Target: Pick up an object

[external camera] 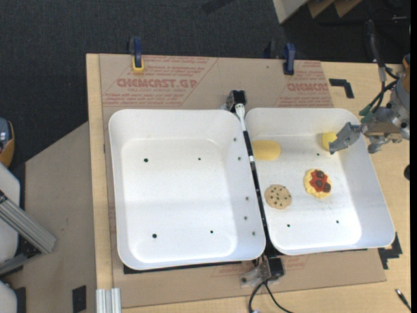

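Yellow piece (329, 138) beside gripper (357, 137), near bin rim (306, 111).

Small yellow object (329, 138), near the right bin's (371, 207) far edge, is partly hidden by the gripper (355, 137); the arm is cut off at the right edge.

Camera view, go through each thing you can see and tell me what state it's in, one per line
Left bin: flat on the bench, beside the right bin.
Right bin: flat, holding four items.
Pale yellow piece: lying near the divider.
Cookie: lying flat, apart from the others.
Red-topped round piece: lying flat.
Small yellow piece: lying right at the gripper's tip.
Gripper: low over the right bin.
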